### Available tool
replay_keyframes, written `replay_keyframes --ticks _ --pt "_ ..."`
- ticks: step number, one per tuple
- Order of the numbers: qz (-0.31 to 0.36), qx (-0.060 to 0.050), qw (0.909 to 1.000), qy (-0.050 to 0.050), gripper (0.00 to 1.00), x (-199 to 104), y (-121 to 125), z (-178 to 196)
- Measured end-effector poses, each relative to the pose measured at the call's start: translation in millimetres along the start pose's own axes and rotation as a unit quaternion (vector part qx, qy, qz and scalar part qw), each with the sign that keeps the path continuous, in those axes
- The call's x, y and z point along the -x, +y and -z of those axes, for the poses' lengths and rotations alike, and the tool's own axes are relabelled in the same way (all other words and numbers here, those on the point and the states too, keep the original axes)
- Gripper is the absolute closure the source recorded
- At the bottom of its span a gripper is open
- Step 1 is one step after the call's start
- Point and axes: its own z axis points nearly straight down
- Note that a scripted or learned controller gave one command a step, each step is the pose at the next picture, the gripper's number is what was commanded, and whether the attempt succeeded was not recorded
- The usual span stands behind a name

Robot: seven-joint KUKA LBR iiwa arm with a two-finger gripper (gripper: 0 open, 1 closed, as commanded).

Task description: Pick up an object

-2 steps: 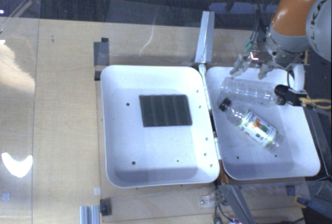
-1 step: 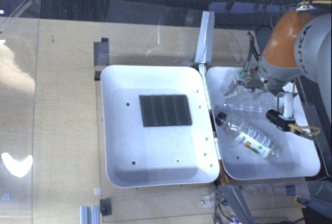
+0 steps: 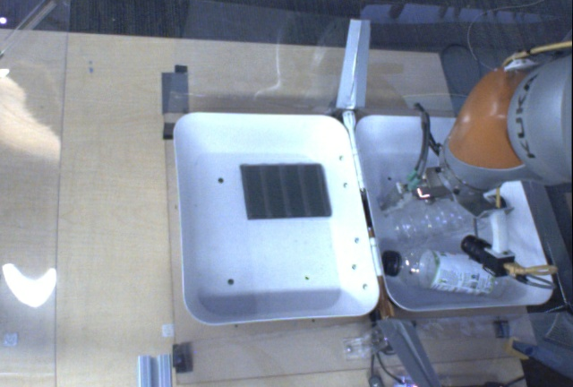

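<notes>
A clear plastic bottle with a black cap and pale label (image 3: 443, 271) lies on its side at six o'clock in the right white bin (image 3: 385, 139), cap pointing to nine o'clock. The tool (image 3: 430, 190) hangs just above it at twelve o'clock, presumably lining up a grab; its opening cannot be judged. The left white bin (image 3: 206, 224) holds a dark ribbed rectangular pad (image 3: 286, 191).

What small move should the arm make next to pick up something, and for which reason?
Probably a short shift toward the near edge of the right bin, then a descent. The arm's wrist hangs over that bin's middle, above some clear plastic pieces that are hard to make out. The clear bottle with its black cap lies on its side just nearer the camera and looks the easiest target.
</notes>
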Motion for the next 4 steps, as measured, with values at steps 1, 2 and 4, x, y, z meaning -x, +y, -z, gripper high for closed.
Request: replay_keyframes --ticks 1,2,4 --pt "-0.032 -0.001 0.9995 0.0 0.0 6 68 -2" --pt "-0.018 -0.001 0.9998 0.0 0.0 -13 13 0" --pt "0.053 -0.017 0.9985 0.001 0.0 81 50 -4"
